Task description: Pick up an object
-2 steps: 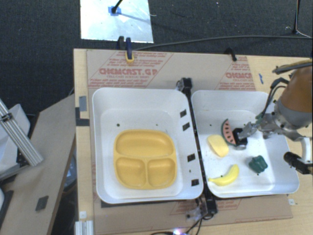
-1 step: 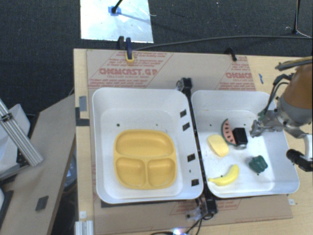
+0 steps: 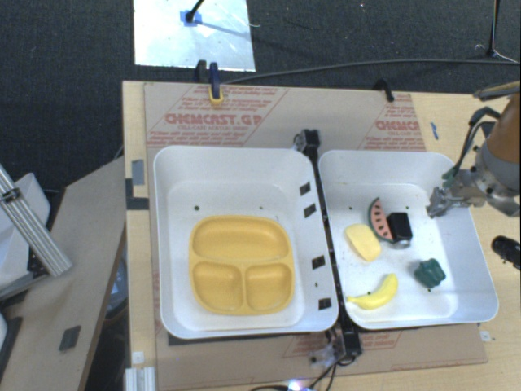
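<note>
The right bin [image 3: 383, 160] holds several small things. A watermelon slice [image 3: 376, 217] lies near its middle with a black block [image 3: 399, 226] touching its right side. A pale yellow piece [image 3: 363, 242] sits just below-left of them. A banana [image 3: 375, 292] lies near the front wall, and a dark green object [image 3: 430, 273] sits at the front right. My gripper [image 3: 437, 203] hangs over the bin's right side, right of the black block and apart from it. I see nothing in it.
The left bin [image 3: 236, 157] carries a yellow divided plate [image 3: 241, 263]. A black divider strip [image 3: 319, 218] runs between the bins. A blue-and-yellow clamp [image 3: 213, 80] stands at the bench's back edge. The arm's wrist [image 3: 501, 157] overhangs the right rim.
</note>
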Robot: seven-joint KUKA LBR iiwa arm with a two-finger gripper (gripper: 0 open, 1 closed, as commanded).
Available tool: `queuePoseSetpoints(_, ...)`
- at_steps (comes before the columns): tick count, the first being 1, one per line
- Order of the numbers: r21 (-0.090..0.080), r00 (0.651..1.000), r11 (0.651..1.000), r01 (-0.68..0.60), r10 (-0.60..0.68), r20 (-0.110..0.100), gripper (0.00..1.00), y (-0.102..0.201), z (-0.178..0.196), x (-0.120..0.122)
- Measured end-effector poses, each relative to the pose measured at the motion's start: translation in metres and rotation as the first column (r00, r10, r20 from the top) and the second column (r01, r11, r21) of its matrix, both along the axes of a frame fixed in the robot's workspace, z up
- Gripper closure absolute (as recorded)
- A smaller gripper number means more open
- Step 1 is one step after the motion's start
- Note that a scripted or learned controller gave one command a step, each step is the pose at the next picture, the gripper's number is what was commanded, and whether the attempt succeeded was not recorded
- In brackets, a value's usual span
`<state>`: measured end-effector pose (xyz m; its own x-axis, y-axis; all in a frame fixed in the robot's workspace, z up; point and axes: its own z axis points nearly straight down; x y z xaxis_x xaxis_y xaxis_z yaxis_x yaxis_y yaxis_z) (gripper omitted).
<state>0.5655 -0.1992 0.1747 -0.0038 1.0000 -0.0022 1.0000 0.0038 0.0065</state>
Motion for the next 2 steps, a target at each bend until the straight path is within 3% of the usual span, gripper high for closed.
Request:
queuePoseSetpoints(1, -0.001, 1.000, 1.000, -0.001, 0.001, 0.002, 1.00, -0.005, 0.064, 0.004)
queuePoseSetpoints(2, 0.000, 1.000, 1.000, -0.001, 0.001, -0.002, 1.00, -0.006, 0.079, 0.005)
